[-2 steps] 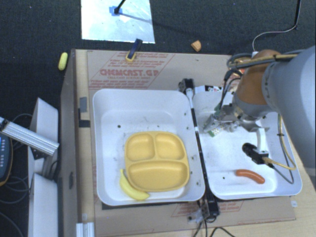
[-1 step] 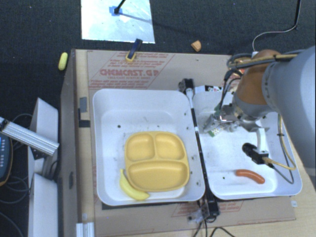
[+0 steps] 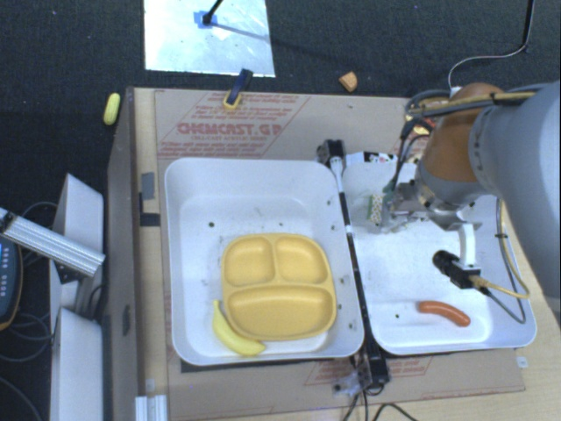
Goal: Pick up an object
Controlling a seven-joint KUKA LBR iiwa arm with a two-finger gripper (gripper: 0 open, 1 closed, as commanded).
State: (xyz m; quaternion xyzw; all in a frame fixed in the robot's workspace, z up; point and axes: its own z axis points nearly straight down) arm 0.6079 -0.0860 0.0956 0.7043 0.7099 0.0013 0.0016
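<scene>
One fixed camera looks slantwise down on both bins (image 3: 263, 191).

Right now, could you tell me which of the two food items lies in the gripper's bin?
The orange sausage, in the right bin; the yellow banana lies in the left bin.

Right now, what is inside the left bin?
The left bin holds a yellow divided plate with a banana against its near-left corner. The floor beneath the plate is covered, so anything there cannot be seen.
</scene>
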